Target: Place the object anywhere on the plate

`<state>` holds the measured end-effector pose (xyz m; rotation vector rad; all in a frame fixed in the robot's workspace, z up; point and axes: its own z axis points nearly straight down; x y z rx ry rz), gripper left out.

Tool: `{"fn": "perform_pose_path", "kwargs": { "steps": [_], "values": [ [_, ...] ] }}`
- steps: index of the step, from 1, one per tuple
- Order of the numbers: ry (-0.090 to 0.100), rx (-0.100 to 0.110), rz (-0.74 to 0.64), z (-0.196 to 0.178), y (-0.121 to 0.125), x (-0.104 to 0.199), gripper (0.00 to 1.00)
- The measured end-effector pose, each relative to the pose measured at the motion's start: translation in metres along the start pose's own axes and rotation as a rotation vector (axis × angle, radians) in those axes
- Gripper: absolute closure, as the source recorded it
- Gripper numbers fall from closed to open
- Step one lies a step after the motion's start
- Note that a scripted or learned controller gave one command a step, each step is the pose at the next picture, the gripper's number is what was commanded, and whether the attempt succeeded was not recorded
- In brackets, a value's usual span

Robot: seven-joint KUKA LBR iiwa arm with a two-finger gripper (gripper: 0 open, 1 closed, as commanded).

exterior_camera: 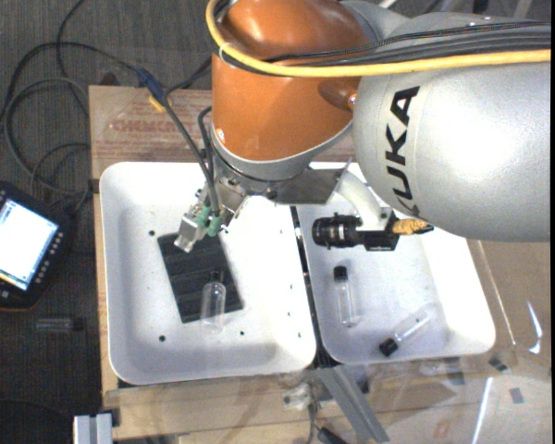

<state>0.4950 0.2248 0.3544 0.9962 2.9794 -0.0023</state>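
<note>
A flat black plate [192, 276] lies tilted in the left white bin [134, 340]. A clear plastic vial [213, 302] rests on the plate's lower right part, lying on its side and apart from the gripper. My gripper [194, 230] hangs over the plate's upper left corner, a short way above and to the left of the vial. It has green parts at its base. The big orange and grey wrist covers the back of both bins.
The right bin [462, 340] holds two more clear vials with black caps, one near its left side [345, 296] and one toward its front [407, 329]. A black cylinder [338, 231] juts from the arm over that bin. A handheld screen [17, 245] lies off the bench at left.
</note>
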Motion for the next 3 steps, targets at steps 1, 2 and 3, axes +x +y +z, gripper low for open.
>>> {"fn": "perform_pose_path", "kwargs": {
  "steps": [1, 2, 3],
  "values": [
    [-0.003, -0.002, -0.136, -0.080, -0.020, -0.003, 1.00],
    [0.001, -0.002, -0.290, 0.019, 0.000, 0.014, 1.00],
    [0.001, -0.003, -0.292, 0.019, 0.001, 0.015, 0.00]
  ]
}}
